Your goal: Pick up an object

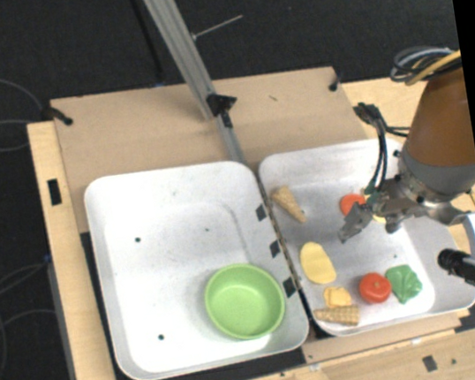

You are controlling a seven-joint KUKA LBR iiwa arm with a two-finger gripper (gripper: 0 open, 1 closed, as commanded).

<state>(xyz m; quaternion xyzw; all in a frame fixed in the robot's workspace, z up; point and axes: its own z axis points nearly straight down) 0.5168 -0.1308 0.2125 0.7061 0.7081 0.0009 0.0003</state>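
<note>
The right bin (pixel 331 161) holds several toy foods: a tan cone-shaped piece (pixel 287 204), a small orange-red piece (pixel 350 203), a yellow oval piece (pixel 317 262), a red tomato (pixel 374 287), a green piece (pixel 403 283) and a yellow waffle-like piece (pixel 338 308). My gripper (pixel 369 225) hangs over the middle right of this bin, just below and right of the orange-red piece. Its fingers stand apart, and nothing shows between them. The orange band and grey wrist rise behind it at the right.
The left bin (pixel 133 210) carries a green bowl (pixel 243 301) near its front right corner. A metal pole (pixel 185 54) slants up from between the bins at the back. Cables run along the arm.
</note>
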